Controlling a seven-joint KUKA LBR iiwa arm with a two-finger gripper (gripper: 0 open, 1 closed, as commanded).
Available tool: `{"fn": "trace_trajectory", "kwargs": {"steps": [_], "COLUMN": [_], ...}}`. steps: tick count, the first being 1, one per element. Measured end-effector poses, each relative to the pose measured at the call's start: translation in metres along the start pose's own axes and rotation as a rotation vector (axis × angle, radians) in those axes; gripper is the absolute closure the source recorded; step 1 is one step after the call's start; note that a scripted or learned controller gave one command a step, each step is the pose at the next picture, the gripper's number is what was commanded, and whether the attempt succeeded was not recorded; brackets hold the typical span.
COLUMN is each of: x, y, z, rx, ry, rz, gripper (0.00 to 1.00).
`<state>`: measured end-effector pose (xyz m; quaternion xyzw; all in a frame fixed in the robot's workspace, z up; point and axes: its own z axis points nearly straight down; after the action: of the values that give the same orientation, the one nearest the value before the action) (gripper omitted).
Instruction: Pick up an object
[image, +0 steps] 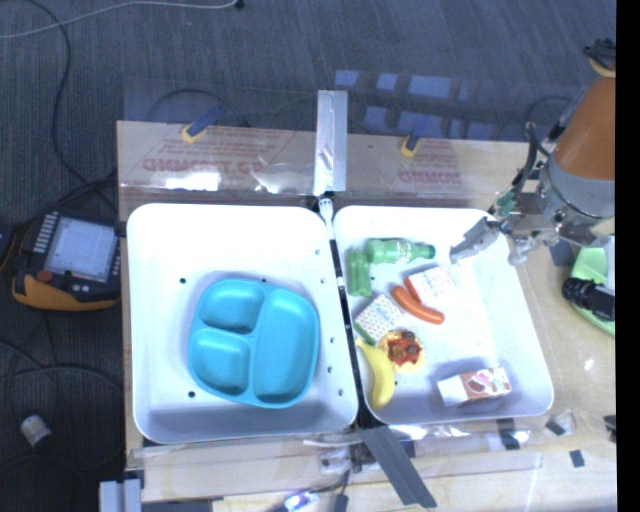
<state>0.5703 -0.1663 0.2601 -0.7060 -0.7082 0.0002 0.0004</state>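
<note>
Claw (492, 240) hangs near bottle (398, 250) and sausage (417, 305).

Count: two shallow white plastic bins, left bin (160, 260) and right bin (520, 330). Left bin: one blue divided plastic tray (255, 340). Right bin: one green plastic bottle (395, 250), one yellow banana (378, 378), one orange-red toy sausage (418, 306), one small printed carton (475, 385), one red-and-white packet (432, 283), one checked packet (376, 318), one red-topped round toy food piece (404, 349).

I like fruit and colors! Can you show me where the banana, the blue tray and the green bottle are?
banana (378, 377): camera view, middle of its curved body.
blue tray (255, 340): camera view, the divider between its compartments.
green bottle (393, 250): camera view, middle of its body.
</note>
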Motion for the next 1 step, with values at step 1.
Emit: {"fn": "trace_trajectory", "kwargs": {"steps": [1], "x": [0.0274], "y": [-0.0169], "z": [0.1187], "rx": [0.002], "ry": [0.0], "rz": [-0.018], "gripper": [0.0]}}
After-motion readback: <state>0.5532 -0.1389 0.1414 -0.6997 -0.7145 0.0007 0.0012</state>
